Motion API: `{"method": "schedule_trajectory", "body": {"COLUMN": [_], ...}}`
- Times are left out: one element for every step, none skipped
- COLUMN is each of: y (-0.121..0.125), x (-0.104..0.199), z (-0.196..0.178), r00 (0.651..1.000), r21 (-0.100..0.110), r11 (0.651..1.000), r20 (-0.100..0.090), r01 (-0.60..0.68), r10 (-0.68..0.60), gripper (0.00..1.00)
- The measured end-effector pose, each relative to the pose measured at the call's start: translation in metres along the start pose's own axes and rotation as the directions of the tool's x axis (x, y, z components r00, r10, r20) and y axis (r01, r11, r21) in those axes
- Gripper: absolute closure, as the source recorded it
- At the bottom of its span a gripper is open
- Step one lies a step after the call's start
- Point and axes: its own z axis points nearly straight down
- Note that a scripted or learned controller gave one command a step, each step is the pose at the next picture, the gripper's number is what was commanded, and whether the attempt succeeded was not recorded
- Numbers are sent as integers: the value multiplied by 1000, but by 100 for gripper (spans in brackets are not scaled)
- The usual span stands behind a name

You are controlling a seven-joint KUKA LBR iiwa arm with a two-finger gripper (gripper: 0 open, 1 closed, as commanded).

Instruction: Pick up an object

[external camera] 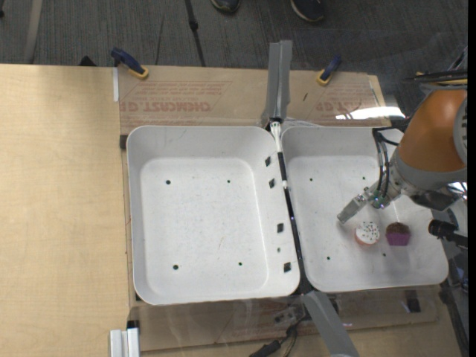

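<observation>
Gripper (357, 210): over right bin (327, 270), jaw state indiscernible, nothing visibly held. Speckled white disc (367, 234) just beside at 5 o'clock; purple block (399, 233) farther, 4 o'clock.

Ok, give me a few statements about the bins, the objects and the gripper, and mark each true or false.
1. The purple object lies in the right bin. True.
2. The pale round object lies in the left bin. False: it lies in the right bin, beside the purple one.
3. The gripper is above the right bin. True.
4. The gripper holds the purple object. False: the purple object lies apart from it on the bin floor.
</observation>
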Motion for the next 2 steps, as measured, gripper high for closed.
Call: {"method": "schedule_trajectory", "body": {"y": [-53, 23], "x": [28, 53], "z": [0, 1], "r00": [990, 946], "r21": [0, 2], "r11": [990, 946], "r20": [0, 0], "r01": [142, -324], "r10": [-142, 324], "gripper": [0, 0]}}
